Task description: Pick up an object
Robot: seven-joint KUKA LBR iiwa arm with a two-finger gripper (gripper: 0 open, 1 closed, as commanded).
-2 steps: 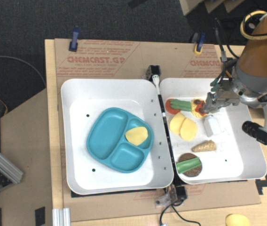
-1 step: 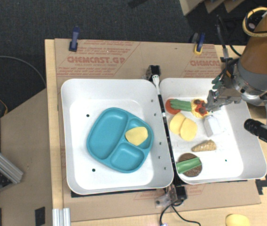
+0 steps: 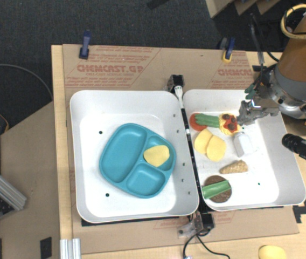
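1. Grey and orange on the arm reaching in from the right, and holding the gripper [image 3: 248,112] low over the back of the right bin [image 3: 282,182], just beside a small red-and-yellow toy [image 3: 229,124]
2. Cannot tell from this slant whether that gripper is spread or pressed together, with the wrist body masking it; seeing nothing pinched there
3. Reads as the approach step, pick not yet made, with the likely target, that toy, lying on the bin floor and touching the end of a red-and-green vegetable [image 3: 204,121]
4. Plenty of other candidates packed close, probably to give any descent something to hit: two yellow pieces [image 3: 210,144] side by side, a pale little block [image 3: 241,143] just in front of the gripper, a tan wedge [image 3: 234,168], a brown disc with a green strip [image 3: 217,189] by the front rim
5. Over in the left bin [image 3: 83,144], a teal divided plate [image 3: 126,163] cradling one yellow slice [image 3: 157,155] in its right-hand compartment, well apart from the action
6. Worth watching: tight neighbours around the toy, so likely to nudge the vegetable on closing
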